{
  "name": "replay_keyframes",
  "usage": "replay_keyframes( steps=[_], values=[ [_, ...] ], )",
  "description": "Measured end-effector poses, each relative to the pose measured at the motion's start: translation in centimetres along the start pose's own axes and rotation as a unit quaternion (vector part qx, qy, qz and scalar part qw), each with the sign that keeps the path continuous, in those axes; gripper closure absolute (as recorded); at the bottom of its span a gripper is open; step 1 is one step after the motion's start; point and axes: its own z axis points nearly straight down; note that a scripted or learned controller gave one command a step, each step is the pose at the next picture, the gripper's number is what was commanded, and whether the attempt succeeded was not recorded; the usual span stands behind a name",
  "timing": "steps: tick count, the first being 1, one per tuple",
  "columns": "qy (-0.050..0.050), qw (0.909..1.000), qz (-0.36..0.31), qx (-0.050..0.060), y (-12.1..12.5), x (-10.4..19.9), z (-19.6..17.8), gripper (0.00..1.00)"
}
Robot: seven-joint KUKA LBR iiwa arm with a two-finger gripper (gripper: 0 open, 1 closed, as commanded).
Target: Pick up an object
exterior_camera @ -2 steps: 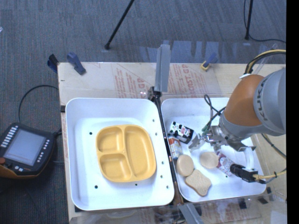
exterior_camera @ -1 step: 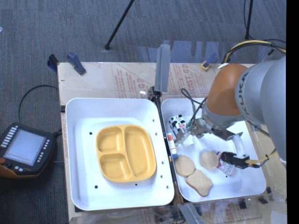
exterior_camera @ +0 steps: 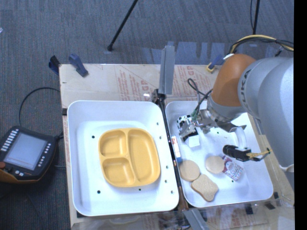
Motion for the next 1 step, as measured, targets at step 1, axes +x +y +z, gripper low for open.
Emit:
replay_keyframes(
  steps=[1],
  values=[
    [0.001,1.0000,0.000,0.001,-0.04,-0.06,-0.81,1.00]
  ],
)
